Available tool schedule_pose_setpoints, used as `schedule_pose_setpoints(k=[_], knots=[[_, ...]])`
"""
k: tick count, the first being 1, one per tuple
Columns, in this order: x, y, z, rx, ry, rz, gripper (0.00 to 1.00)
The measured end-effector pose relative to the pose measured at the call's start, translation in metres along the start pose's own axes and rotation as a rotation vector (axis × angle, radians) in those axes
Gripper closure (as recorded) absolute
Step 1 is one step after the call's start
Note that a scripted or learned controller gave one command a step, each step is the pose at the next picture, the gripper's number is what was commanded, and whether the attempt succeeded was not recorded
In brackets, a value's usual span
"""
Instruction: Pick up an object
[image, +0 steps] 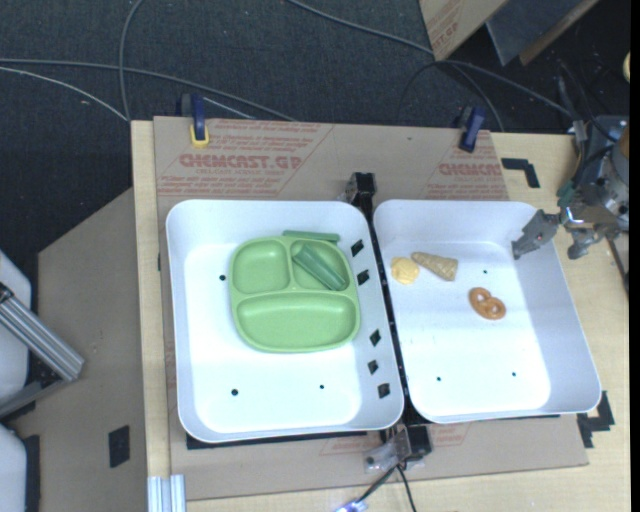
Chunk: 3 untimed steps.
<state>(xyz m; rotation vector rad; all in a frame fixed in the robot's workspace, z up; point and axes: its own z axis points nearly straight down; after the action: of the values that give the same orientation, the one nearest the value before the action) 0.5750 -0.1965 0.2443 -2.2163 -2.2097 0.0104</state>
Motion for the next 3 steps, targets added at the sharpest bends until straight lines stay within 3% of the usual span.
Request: schedule_pose_setpoints(k=[1,3], knots=[[0.001,0.003,-0.007,-0.013,-0.003,-0.004,0.0],[-0.008,0.005,0.11,-0.007,-0.001,-0.003,0.0]])
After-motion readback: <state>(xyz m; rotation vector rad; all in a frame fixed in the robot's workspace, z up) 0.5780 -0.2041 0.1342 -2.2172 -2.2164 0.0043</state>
